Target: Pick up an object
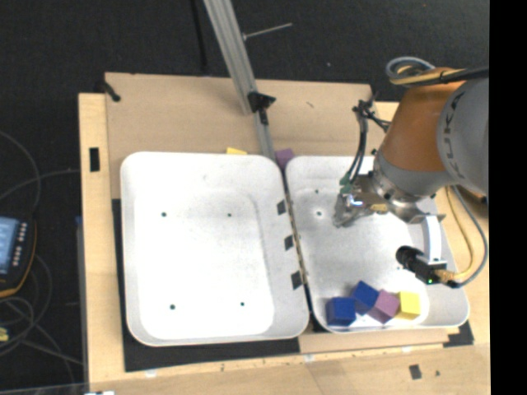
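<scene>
Gripper (pixel 346 212) hangs over the upper middle of the right bin (pixel 329 245); jaws too blurred to tell apart or together, nothing visibly between them. Candidates cluster at the bin's lower edge: two blue blocks (pixel 342 309), (pixel 365 293), a purple block (pixel 384 304), a yellow block (pixel 409 304), all touching or nearly so. Judged light, rigid, likely foam or plastic; flat faces suit a pinch. Yellow sits at the cluster's end, easiest to straddle.
</scene>
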Tool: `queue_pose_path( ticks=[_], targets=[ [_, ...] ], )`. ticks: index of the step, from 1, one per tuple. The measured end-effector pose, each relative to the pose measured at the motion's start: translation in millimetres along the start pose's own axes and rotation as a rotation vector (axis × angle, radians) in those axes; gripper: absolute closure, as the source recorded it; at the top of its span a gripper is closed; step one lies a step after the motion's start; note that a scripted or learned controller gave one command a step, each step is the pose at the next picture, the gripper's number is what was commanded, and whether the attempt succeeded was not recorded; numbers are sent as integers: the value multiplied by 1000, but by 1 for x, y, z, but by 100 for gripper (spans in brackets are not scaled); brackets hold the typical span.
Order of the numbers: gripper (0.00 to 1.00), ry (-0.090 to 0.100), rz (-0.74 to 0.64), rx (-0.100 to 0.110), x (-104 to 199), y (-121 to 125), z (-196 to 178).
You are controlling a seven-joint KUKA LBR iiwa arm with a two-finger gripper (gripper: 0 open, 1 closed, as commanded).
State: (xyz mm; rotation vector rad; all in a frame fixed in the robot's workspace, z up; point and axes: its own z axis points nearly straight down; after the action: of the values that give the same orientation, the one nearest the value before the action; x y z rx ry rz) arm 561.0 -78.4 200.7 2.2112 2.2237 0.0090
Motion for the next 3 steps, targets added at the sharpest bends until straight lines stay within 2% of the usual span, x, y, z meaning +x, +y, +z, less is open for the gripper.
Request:
queue_pose_path(
  ticks=[1, 2, 3],
  targets=[
    [100, -3, 8, 7, -22, 6, 14],
    [100, -3, 8, 5, -64, 28, 18],
    [100, -2, 2, 1, -52, 32, -32]
  ],
)
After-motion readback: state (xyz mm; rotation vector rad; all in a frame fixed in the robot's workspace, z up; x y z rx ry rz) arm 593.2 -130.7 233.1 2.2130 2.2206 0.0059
